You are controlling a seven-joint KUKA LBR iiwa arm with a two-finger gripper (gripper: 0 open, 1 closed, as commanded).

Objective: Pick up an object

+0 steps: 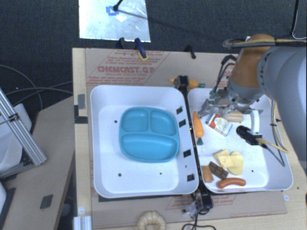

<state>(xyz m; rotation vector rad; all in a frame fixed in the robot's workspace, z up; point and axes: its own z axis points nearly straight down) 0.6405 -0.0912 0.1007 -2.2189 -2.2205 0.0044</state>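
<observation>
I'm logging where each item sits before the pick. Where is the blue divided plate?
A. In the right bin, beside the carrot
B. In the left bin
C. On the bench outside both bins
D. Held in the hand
B. The blue divided plate lies flat on the floor of the left bin, while the carrot lies in the right bin near the wall between them.

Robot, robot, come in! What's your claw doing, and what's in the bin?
Gripper low in right bin, above small red-and-white carton. Nothing seen held. Carrot close by at bin's left wall. Blue plate alone in left bin.
</observation>
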